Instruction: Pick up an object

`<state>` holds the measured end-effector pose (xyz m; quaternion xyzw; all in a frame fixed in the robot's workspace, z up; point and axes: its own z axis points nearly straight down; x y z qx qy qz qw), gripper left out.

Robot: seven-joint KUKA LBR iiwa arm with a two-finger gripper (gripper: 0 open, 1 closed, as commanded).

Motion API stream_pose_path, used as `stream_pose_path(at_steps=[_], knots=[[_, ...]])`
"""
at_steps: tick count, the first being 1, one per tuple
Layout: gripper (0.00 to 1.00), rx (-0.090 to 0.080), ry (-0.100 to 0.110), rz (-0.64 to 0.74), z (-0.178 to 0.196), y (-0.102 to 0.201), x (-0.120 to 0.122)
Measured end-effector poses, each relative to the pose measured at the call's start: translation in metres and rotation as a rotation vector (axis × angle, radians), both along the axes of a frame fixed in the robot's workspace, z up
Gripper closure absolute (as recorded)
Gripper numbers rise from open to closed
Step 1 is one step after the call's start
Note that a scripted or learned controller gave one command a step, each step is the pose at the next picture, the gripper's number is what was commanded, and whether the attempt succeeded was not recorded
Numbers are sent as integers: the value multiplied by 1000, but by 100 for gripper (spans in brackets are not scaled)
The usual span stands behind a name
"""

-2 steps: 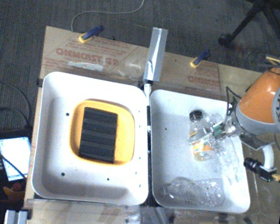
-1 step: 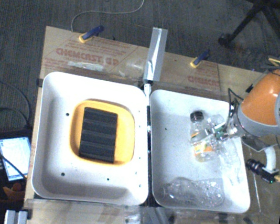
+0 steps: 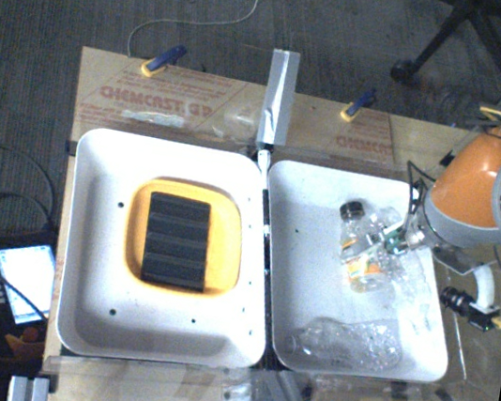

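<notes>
My gripper point(image 3: 395, 239) reaches in from the right and sits low in the right bin point(image 3: 299, 251). It is at the upper right end of a clear plastic bottle point(image 3: 363, 252) that has a black cap point(image 3: 353, 209) and a yellow-orange label. The bottle's transparent body blends with the gripper tip, so I cannot make out contact. A crumpled clear plastic piece point(image 3: 350, 342) lies near the right bin's front wall. In the left bin point(image 3: 91, 244) a yellow block with a black ridged top point(image 3: 177, 240) lies flat in the middle.
The arm's grey body and orange band point(image 3: 477, 185) overhang the right bin's far right corner. A metal post point(image 3: 279, 95) stands behind the seam between the bins. Two blue-and-yellow clamps point(image 3: 163, 59) hold the cardboard at the back.
</notes>
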<state>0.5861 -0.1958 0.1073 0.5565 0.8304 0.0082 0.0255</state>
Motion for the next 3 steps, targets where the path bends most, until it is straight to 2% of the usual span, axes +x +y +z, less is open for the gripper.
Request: stream_pose_path(at_steps=[1, 2, 3], knots=[[100, 2, -2, 1, 9, 1, 1], [100, 12, 50, 71, 97, 40, 24], [100, 4, 53, 341, 70, 24, 7]])
